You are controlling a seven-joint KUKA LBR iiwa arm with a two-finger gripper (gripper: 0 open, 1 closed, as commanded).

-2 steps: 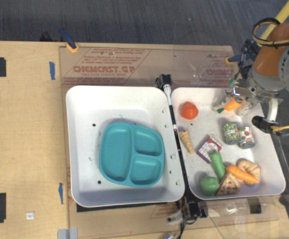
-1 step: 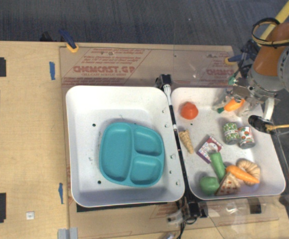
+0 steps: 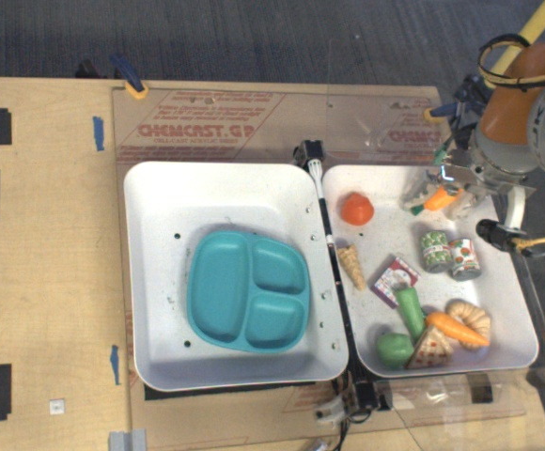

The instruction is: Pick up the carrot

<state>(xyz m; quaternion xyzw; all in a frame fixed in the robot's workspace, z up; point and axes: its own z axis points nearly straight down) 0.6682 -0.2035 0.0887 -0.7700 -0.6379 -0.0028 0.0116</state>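
The carrot (image 3: 459, 328) lies near the front of the right bin (image 3: 526, 346), atop a croissant (image 3: 474, 316). Seemingly light, rigid, slick plastic; grasp mid-body. The hand (image 3: 442, 195) clamps a small orange piece (image 3: 439, 198).

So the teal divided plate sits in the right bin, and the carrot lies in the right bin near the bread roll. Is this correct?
Not quite. The camera view shows the teal divided plate in the left bin, not the right one. The rest holds: the carrot lies in the right bin, beside the bread roll.
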